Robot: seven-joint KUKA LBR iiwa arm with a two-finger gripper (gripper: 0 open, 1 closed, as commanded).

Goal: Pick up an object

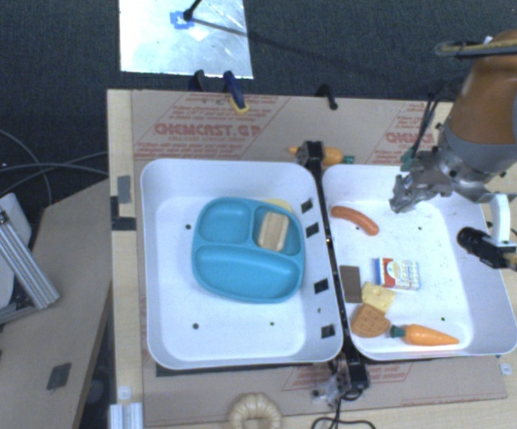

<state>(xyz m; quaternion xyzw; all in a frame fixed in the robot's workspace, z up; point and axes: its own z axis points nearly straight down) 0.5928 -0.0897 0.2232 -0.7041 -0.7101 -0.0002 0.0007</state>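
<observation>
Bench w/ a brown cardboard sheet [241,119] printed in red lettering, laid under two shallow white plastic bins side by side. Dark carpeted floor behind, w/ a shiny silver square panel [185,23] lying on it at top. Pale tan surface and an aluminium frame rail [8,248] at left; black cables trail over the floor there.

Left bin [178,329]: a blue compartmented plastic tray [241,266] w/ a tan bread-slice toy [273,231] in its upper right compartment.

Right bin [482,320]: an orange-red toy sausage [355,220] near the upper left; a small white carton w/ red and blue print [395,273] mid-bin; a dark brown block [351,283] by the divider; a yellow cheese wedge [377,297], a brown round cookie-like toy [369,323] and an orange toy carrot [427,335] along the near edge.

Grey two-finger gripper [404,198] sits low over the right bin's upper part, just right of the sausage, apart from it. Nothing visible between the fingers; open or closed, can't tell.
</observation>
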